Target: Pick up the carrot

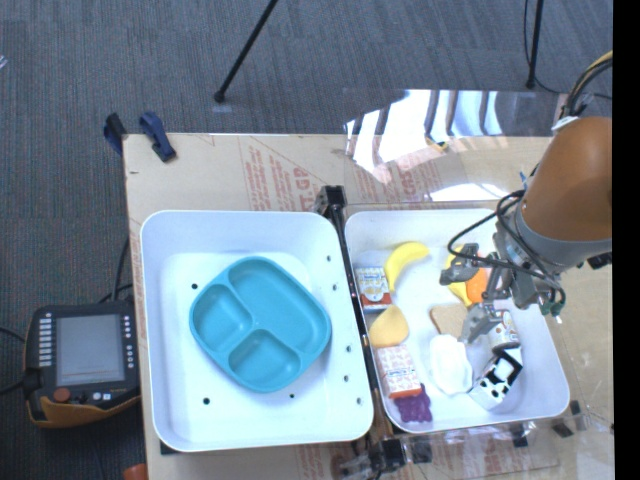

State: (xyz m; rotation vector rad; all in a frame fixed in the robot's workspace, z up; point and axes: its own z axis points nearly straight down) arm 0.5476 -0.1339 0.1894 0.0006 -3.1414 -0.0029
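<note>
1. The carrot (478,286) lies in the right bin (556,388), at about 2 o'clock from that bin's centre. Just a small orange patch of it shows, beside a yellowish bit, tucked under the arm's wrist.
2. The gripper (484,320) hangs over the bin just at 6 o'clock of the carrot; whether its tips are apart or together cannot be told from this slant, and nothing is seen clamped between them.
3. To do the step well, the tool probably needs to centre over the orange body and come down straight, keeping away from the banana (405,261) at 9 o'clock of the carrot and the tan slice (447,318) at 7 o'clock.
4. The crowding looks like the main risk: a white object (449,362) and a black-and-white carton (498,376) sit close at 6 o'clock.
5. The left bin (165,268) holds a blue divided plate (260,322).
6. Both bins rest on a cardboard-topped bench (270,168). Grey carpet lies beyond at 12 o'clock, with a teach pendant (85,353) on the floor at 9 o'clock.
</note>
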